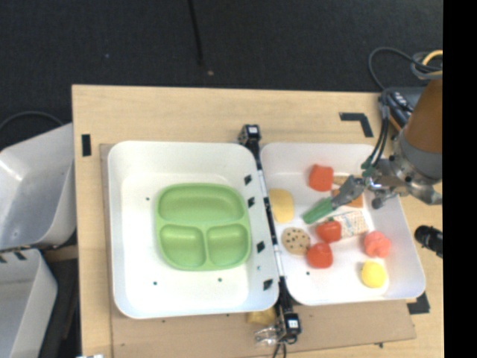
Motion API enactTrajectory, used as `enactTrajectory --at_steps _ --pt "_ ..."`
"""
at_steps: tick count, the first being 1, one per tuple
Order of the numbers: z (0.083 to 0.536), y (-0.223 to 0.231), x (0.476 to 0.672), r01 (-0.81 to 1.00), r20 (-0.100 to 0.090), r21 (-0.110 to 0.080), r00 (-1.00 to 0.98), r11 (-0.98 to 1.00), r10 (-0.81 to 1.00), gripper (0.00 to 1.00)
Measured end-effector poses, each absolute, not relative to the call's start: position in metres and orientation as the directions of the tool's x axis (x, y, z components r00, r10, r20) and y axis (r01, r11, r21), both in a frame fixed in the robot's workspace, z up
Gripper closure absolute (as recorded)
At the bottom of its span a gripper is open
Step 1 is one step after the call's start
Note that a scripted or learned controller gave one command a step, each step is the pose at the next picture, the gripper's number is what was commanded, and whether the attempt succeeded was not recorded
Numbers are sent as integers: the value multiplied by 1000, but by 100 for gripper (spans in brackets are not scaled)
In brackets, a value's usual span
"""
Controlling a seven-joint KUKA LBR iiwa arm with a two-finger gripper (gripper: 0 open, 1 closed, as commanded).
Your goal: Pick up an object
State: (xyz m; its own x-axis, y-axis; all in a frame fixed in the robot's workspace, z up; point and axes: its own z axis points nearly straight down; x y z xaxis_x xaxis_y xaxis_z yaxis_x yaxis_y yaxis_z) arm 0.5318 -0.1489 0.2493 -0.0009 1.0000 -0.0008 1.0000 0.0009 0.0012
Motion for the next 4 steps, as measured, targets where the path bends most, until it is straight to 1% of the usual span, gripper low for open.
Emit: enactTrajectory --at_steps 1,2,3,4 --pt "119 -129 485 1000 4 -15 1 -1 1000 0" --pt "139 -132 492 1000 -2 10 12 -12 1000 100" --pt "205 -50 529 1000 2 9 -11 11 1000 100" --pt "349 -48 491 1000 0 18 -5 5 1000 100"
